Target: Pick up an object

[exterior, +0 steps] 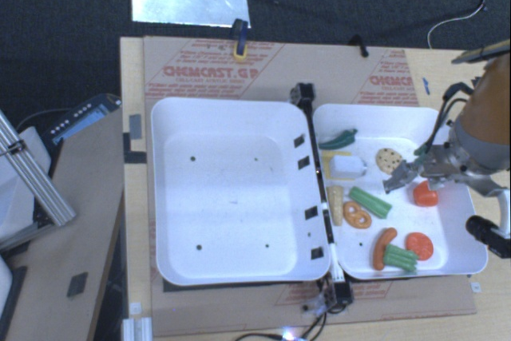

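The tool (pixel 402 178) hung low over the right bin (pixel 455 263), reaching in from the right, its grey fingers pointing left toward the middle of that bin; whether they were spread or pressed together could not be told, and nothing showed between them. Just beside the tool's tip, on its right, lay a red toy piece (pixel 425 194), partly tucked under the wrist. A round cookie (pixel 389 160) sat just above the tip, and a green stick-shaped piece (pixel 370 201) lay just below and to the left. Farther left in the same bin were a white block (pixel 347 166), a green pepper-like piece (pixel 338 140) near the top wall, a pretzel (pixel 356 215) and a pale yellow strip (pixel 335 204) along the divider. Toward the front lay an orange sausage (pixel 384 247) touching a green bundle (pixel 401 257), with a red tomato slice (pixel 420 245) just beside them. The left bin (pixel 172 124) stood alongside on the tabletop (pixel 207 68), the 2 bins touching along their inner edges.
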